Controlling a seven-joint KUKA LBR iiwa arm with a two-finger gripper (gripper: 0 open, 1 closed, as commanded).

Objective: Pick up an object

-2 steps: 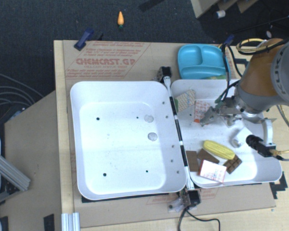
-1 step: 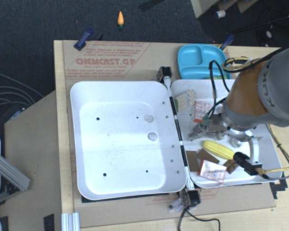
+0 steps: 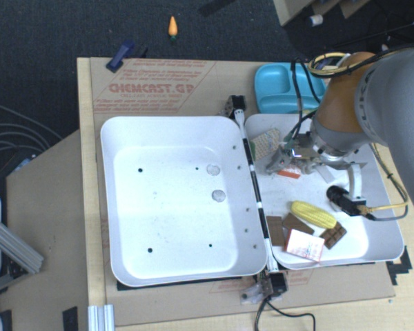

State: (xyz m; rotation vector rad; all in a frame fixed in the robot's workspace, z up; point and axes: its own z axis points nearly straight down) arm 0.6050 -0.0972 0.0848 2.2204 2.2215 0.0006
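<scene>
The arm's jaws (image 3: 288, 158) are lowered into the right bin (image 3: 383, 243) near its upper left area, beside a small orange-red item (image 3: 288, 174) and a grey patterned pad (image 3: 265, 143); whether they are spread or pressed together cannot be told. A yellow corn cob (image 3: 313, 214), brown pieces (image 3: 290, 225) and a white-pink card (image 3: 305, 245) lie nearer the front. The left bin (image 3: 124, 143) adjoins it.
</scene>
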